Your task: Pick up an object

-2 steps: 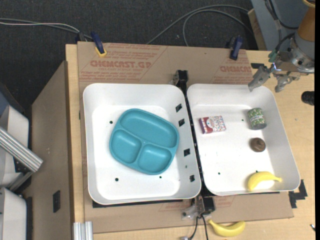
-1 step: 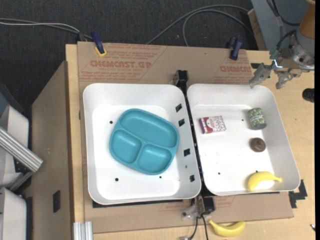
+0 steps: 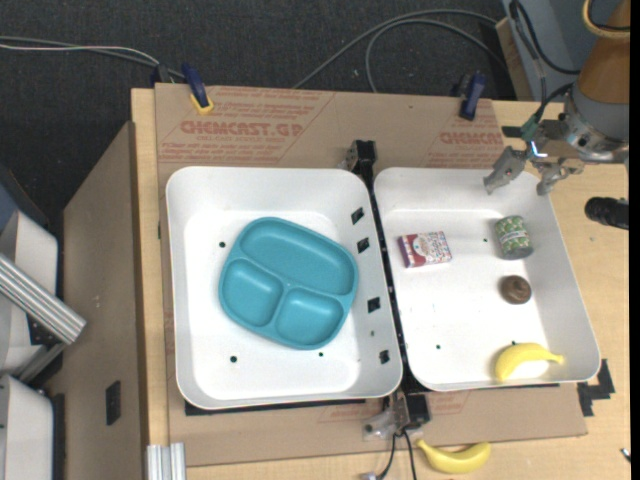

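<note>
The right bin [image 3: 470,368] holds a small pink and white box [image 3: 425,249], a green speckled round object [image 3: 513,235], a brown round object [image 3: 516,289] and a yellow banana [image 3: 524,361]. My gripper [image 3: 527,175] hangs over the bin's far right corner, above and just beyond the green object. Its fingers [image 3: 501,172] are spread apart with nothing between them. The left bin [image 3: 190,298] holds a teal divided plate [image 3: 288,281].
A second banana [image 3: 456,456] lies on the bench in front of the right bin. Blue and yellow clamps [image 3: 196,87] hold the cardboard at the back. Cables run behind the bench. Black clips [image 3: 362,157] join the bins along their shared wall.
</note>
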### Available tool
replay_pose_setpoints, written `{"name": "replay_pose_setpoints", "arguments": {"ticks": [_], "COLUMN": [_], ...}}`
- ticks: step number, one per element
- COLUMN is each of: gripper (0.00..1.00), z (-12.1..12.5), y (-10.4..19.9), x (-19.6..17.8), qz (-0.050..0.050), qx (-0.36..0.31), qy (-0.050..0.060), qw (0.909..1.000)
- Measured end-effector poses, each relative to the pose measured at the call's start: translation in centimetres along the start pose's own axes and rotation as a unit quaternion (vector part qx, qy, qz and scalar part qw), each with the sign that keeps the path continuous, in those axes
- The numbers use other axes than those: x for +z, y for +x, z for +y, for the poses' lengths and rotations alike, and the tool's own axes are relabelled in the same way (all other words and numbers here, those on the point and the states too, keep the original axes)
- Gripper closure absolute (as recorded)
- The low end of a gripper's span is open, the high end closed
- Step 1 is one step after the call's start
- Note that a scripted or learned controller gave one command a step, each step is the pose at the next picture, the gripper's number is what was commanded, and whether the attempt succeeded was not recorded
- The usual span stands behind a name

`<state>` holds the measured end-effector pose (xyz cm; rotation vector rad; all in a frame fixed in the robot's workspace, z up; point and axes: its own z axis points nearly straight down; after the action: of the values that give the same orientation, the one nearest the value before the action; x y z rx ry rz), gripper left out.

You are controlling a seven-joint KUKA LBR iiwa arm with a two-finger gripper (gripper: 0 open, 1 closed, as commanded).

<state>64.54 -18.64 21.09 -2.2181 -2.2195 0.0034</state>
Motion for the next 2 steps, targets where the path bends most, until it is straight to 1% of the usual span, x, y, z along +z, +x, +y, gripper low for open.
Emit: {"name": "replay_pose_setpoints", "arguments": {"ticks": [1,2], "gripper": [0.0,0.0], "z": [0.1,0.9], "y": [-0.5,-1.5], "x": [4.3,9.5], "qz": [0.0,-0.004], "qx": [0.0,0.0], "qy": [0.0,-0.006], "qw": [1.0,1.0]}}
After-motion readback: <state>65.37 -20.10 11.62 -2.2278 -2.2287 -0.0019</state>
